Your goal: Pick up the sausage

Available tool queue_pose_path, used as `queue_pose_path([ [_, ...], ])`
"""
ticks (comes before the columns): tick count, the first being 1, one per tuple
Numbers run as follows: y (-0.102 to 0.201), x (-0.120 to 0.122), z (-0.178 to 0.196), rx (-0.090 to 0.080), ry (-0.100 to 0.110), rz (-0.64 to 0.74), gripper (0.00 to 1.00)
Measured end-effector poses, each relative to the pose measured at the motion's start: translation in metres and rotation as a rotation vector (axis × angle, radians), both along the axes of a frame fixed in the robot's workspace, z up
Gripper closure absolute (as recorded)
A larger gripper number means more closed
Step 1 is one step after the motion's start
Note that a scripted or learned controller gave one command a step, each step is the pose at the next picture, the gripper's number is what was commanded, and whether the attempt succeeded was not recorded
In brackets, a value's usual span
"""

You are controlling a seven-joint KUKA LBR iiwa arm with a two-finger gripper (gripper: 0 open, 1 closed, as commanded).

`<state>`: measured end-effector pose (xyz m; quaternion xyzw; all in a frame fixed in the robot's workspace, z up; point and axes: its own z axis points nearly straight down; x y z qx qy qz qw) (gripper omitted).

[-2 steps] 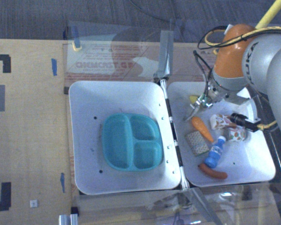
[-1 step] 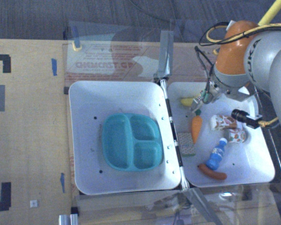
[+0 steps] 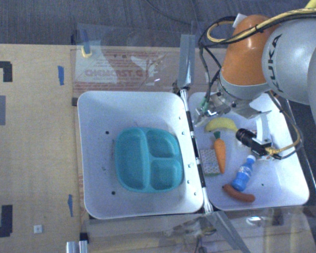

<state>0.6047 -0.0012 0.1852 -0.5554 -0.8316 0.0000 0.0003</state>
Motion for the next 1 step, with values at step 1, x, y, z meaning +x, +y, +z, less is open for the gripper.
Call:
queue_pose_path([
  [1, -0.0002, 0.0000, 0.0000, 0.000, 0.000, 0.000, 0.00],
])
